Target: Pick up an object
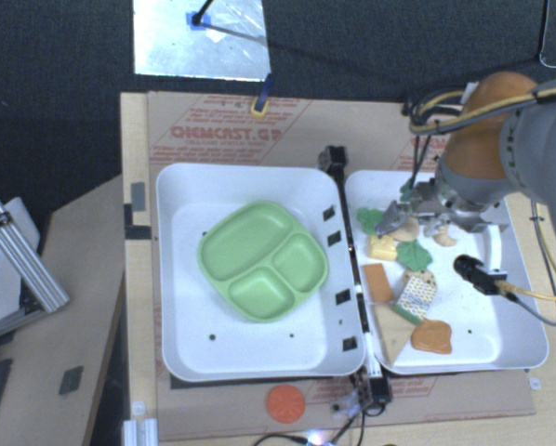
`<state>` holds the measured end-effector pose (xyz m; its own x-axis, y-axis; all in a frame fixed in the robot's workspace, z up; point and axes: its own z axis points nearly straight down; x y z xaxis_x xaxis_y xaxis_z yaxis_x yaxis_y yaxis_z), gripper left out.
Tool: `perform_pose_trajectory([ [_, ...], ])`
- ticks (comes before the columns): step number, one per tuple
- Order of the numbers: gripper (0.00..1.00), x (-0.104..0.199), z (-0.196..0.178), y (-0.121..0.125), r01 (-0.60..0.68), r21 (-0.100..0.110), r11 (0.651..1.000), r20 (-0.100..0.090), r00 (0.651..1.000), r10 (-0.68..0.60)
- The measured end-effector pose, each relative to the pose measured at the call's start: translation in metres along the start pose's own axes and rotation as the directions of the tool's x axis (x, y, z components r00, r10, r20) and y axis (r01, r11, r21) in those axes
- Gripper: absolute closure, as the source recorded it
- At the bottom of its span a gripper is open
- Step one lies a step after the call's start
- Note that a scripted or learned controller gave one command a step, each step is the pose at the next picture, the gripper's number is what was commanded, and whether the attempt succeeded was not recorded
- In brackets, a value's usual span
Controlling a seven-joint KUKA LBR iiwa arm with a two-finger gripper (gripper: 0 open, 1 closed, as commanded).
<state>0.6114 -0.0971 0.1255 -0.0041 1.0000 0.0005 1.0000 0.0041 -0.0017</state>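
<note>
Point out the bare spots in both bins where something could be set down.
Left white bin: bare floor all around the green divided plate, widest along the near and left walls. Right white bin: a bare patch at its near right corner. Its left half, under the gripper, is crowded with small toy foods.

From my remote seat this reads as a robotics lab, not a home or shop: a grey arm with an orange band [487,124] and loose cables [524,291] reaches over two white bins [180,342] set on a flattened cardboard sheet [227,128] atop a plain bench. Around it I see dark carpet [64,63], an aluminium frame rail [18,249] at the left, and a shiny foil square [202,26] on the floor.
</note>
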Motion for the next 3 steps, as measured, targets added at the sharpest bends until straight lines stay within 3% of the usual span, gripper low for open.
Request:
perform_pose_trajectory([
  [1,0.0,0.0,0.043,0.0,-0.002,-0.001,1.0,0.001,1.0,0.002],
  [2,1.0,0.0,0.028,0.003,-0.002,-0.01,1.0,0.002,1.0,0.002],
  [3,1.0,0.01,-0.028,0.004,0.001,-0.007,1.0,0.001,1.0,-0.001],
])
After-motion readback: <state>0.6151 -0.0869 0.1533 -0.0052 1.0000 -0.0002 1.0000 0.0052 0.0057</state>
